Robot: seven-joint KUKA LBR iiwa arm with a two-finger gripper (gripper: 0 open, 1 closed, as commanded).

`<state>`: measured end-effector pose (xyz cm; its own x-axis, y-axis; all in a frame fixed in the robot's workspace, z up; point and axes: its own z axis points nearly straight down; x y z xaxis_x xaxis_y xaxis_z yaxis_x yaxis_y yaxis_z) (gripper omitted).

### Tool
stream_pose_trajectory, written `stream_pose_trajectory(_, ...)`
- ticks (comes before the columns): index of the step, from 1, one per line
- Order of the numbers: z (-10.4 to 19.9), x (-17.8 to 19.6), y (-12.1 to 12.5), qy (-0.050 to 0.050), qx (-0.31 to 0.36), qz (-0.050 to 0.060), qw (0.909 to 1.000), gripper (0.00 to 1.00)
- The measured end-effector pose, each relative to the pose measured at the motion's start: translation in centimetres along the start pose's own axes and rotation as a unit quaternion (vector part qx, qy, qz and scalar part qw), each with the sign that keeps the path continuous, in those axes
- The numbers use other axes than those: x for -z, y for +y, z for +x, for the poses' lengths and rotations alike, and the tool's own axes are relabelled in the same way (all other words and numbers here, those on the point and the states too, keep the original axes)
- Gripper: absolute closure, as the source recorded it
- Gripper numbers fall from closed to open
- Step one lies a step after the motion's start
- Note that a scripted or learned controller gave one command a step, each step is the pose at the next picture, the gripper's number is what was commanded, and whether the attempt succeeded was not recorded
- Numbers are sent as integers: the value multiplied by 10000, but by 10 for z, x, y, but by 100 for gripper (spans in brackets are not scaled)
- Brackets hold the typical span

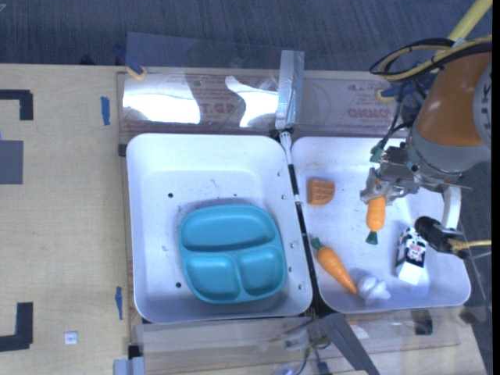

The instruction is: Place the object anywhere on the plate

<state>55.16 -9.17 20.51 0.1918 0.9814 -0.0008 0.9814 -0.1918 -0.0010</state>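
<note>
The metal two-finger gripper (380, 196) hangs over the right white bin (453, 283). Its fingers are close together, and the top of a small orange toy carrot with a green tip (376, 216) sits between them. This carrot hangs straight down, with its green end pointing at the bin floor. Above the gripper is the grey arm with an orange band (457, 108), and yellow and black cables curl over it.

There are two toy carrots. The second orange toy carrot (335, 265) is longer and lies flat and slanted in the same bin, near the wall between the bins. Its thin end touches a small lumpy grey-white thing (373, 289). A little tan waffle-looking square (320, 191) lies up near that wall too. A small white carton with black and red marks (411, 257) lies near the bin's right side.

There are two shallow white bins, smooth and shiny, side by side. In the left white bin (148, 178) sits one smooth blue plastic plate with three sections (232, 250). The held carrot is well apart from the plate, over the other bin.

The bins rest on a light wooden bench (55, 209).
</note>
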Motion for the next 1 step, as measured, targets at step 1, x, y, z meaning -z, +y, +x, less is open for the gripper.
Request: stream_pose_trajectory(1,121,-22,-34,16,580,21,9983,100)
